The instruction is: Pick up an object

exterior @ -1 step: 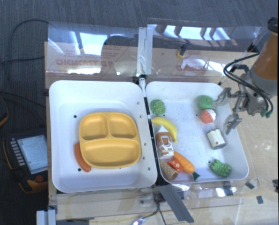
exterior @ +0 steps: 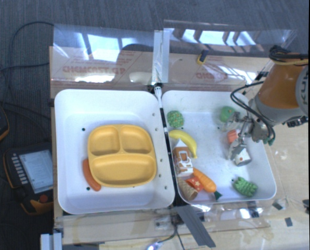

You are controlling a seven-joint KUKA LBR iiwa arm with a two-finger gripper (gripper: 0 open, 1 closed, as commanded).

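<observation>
My gripper [exterior: 239, 154] hangs low over the right side of the right bin [exterior: 217, 199], reaching in from the right under the orange-banded wrist [exterior: 281, 85]. A small red-orange piece [exterior: 232, 136] lies just left of the gripper's upper part, and a round green item [exterior: 227, 113] sits behind it. A bumpy green toy [exterior: 245, 186] rests near the bin's front right corner, below the gripper. Along the bin's left side lie a green leafy ball [exterior: 175, 119], a banana [exterior: 186, 140], a small printed carton [exterior: 182, 161], a carrot [exterior: 204, 182] and a brown piece [exterior: 189, 191].
The left bin [exterior: 72, 108] holds a yellow divided tray [exterior: 123, 155] with a red sausage [exterior: 90, 176] against its left edge. Clear plastic walls [exterior: 160, 51] stand behind both bins. Black cables [exterior: 243, 95] loop near the wrist.
</observation>
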